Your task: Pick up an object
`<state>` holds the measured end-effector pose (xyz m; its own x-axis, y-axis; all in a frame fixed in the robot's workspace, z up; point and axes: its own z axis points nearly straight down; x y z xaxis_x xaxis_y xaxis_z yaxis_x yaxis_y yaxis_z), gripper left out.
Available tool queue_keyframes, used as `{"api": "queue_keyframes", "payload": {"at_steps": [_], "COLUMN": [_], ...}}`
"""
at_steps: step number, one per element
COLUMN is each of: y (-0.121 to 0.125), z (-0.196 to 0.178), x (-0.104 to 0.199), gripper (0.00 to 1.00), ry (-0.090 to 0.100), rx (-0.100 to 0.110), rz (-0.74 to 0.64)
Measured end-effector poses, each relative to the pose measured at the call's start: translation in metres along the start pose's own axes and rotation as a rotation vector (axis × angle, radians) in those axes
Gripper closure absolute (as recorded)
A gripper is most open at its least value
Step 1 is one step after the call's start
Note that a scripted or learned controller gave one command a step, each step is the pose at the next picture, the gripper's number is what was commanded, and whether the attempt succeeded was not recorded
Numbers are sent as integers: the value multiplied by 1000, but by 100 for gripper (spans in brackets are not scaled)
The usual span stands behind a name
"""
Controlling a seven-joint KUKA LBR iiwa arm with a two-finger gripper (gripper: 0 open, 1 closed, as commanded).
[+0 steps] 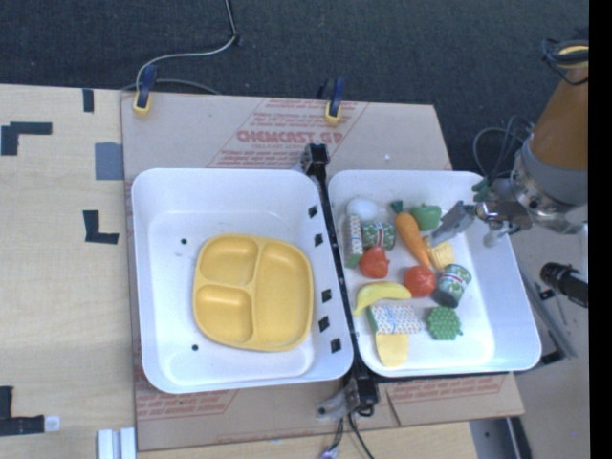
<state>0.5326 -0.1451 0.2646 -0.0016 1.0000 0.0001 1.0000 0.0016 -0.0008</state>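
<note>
Gripper [457, 220], fingers seemingly spread and empty, hovers above the right bin [505, 338]. Carrot [414, 240] lies just beside it among toy food: probably light, rigid, smooth; best grasped across mid-length.

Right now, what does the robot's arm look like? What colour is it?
The arm comes in from the right. It has a fat, rounded orange part, then a grey metal wrist below it. Thin dark cables loop beside the wrist. At the end sits the gripper, made of slim grey metal fingers that point over the right bin of toy food.
</note>
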Motion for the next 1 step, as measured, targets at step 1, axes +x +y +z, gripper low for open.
{"api": "queue_keyframes", "payload": {"at_steps": [1], "y": [-10], "z": [152], "x": [-7], "gripper": [0], "ry": [-8], "rx": [-28], "rz": [-1]}}
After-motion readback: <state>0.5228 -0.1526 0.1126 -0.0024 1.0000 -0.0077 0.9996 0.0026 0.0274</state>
